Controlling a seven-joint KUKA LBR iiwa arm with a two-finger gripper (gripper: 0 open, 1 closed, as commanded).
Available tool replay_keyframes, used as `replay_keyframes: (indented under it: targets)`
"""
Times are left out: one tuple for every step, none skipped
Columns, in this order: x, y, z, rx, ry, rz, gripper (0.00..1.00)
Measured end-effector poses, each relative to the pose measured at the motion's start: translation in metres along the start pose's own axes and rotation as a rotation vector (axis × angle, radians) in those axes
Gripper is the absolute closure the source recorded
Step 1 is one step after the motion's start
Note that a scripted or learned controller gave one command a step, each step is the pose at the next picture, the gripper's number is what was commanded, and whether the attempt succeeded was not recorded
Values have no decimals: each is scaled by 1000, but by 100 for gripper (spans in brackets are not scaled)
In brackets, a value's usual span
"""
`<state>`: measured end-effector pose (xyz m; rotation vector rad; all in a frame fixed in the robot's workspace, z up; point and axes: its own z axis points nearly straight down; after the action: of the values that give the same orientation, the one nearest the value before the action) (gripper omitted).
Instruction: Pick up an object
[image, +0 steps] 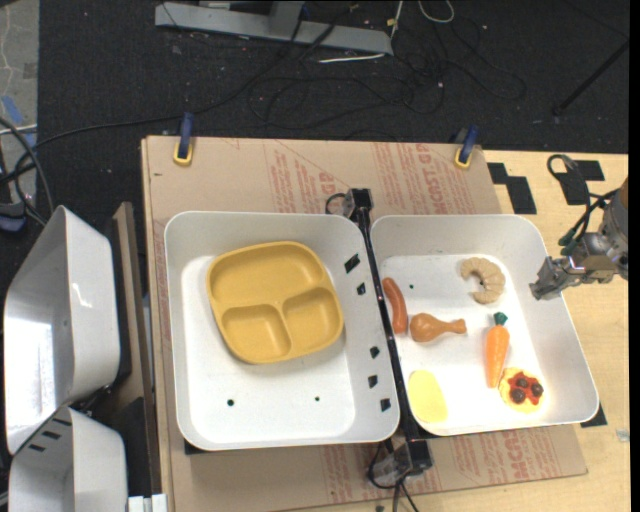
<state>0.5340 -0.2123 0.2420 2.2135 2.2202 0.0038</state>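
Gripper (552, 279) hangs at the right bin's (455, 232) right rim; its grip I cannot tell. Carrot (497, 349), drumstick (436, 326) and sausage (396, 304) lie inside that bin.

Legible markings: red stencilled print on the board only.
The flat brown cardboard sheet (420, 170) beneath both bins carries red printed lettering, repeated along its far edge and again near the front edge. The characters appear inverted or angled to the camera and too faint to read with confidence. No other text is legible.
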Motion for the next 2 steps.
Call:
replay_keyframes:
  targets:
    - [0, 1, -1, 5, 2, 0, 100]
    - [55, 6, -8, 5, 4, -5, 100]
